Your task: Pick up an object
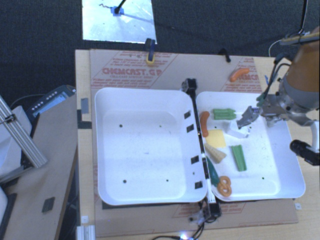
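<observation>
Grey KUKA arm with orange band above wrist point(304, 66) enters from right edge, upper half of frame. Wrist angled down and leftward. Grey metal two-finger gripper point(246, 119) at arm's left end, tilted, tips lowest and furthest left. Dark cables loop beside the wrist.

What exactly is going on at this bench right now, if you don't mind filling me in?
A KUKA arm reaches in from the right, its gripper low over the right bin, above a small white piece. Nothing shows between its fingers. The bin also holds two green pieces, a yellow block and an orange ring-shaped item. The left bin sits beside it.
</observation>
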Motion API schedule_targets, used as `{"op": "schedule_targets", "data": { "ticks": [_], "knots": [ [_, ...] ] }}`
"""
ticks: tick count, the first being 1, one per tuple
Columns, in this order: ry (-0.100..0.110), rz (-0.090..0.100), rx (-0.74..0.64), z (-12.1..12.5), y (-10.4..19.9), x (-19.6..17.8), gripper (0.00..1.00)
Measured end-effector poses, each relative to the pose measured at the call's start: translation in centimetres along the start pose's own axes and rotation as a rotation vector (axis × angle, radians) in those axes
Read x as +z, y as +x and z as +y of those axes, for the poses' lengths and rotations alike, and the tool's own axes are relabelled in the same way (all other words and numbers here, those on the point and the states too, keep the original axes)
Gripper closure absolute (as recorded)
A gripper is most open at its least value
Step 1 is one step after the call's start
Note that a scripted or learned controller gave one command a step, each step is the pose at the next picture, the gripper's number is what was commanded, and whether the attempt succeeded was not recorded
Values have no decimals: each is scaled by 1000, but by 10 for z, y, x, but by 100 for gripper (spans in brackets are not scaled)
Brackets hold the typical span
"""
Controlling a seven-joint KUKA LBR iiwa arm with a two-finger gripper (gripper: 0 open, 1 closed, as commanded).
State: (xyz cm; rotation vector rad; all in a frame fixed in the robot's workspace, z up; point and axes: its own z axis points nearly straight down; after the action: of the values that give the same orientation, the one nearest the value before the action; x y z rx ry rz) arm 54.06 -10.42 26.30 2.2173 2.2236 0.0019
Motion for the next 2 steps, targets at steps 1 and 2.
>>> {"op": "schedule_targets", "data": {
  "ticks": [1,2],
  "knots": [
    [6,3,-6,28,47,84,0],
    [-4,4,-11,70,145,78,0]
  ]
}}
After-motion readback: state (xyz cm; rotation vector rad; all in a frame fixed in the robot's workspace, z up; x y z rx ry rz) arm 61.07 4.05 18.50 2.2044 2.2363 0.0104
